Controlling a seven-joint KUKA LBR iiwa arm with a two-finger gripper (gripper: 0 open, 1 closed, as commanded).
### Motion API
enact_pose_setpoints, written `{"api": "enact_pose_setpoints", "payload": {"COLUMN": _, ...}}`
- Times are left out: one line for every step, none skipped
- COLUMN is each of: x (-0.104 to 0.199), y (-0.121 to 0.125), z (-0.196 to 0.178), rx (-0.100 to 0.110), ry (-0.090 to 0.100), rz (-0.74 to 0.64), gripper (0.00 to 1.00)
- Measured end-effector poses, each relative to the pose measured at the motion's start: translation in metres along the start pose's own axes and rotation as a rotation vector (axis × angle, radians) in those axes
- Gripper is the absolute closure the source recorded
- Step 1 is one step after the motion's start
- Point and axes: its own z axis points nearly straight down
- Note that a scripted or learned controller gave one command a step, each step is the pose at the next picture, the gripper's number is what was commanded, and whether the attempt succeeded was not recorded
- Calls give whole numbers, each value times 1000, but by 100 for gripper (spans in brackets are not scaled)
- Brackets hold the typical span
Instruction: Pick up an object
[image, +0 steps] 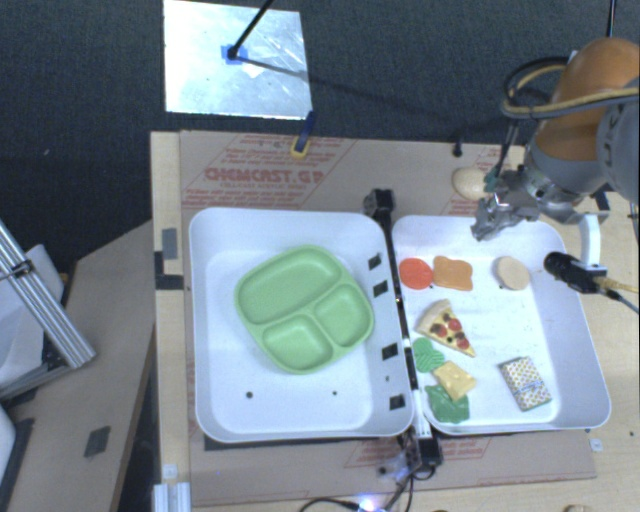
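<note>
My gripper (487, 225) hangs over the far edge of the right bin (575, 345), above and clear of the objects. In that bin lie a red tomato slice (416, 272), an orange toast piece (453, 272), a tan round cookie (513, 273), a pizza slice (446, 328), a green leaf piece (429, 355), a yellow cheese wedge (454, 380) on another green piece (449, 405), and a patterned cracker (526, 383). Nothing shows between the fingers.
The left bin (215, 400) holds a green divided plate (304, 309). A pale round object (467, 183) lies on the bench behind the right bin. A black divider (395, 300) runs between the bins.
</note>
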Motion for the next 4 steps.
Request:
{"api": "enact_pose_setpoints", "payload": {"x": 0, "y": 1, "z": -17, "rx": 4, "ry": 1, "rz": 0, "gripper": 100}}
{"api": "enact_pose_setpoints", "payload": {"x": 20, "y": -39, "z": -26, "rx": 8, "ry": 2, "rz": 3, "gripper": 100}}
{"api": "enact_pose_setpoints", "payload": {"x": 39, "y": -74, "z": -19, "rx": 10, "ry": 2, "rz": 4, "gripper": 100}}
{"api": "enact_pose_setpoints", "payload": {"x": 37, "y": -82, "z": -6, "rx": 8, "ry": 1, "rz": 6, "gripper": 100}}
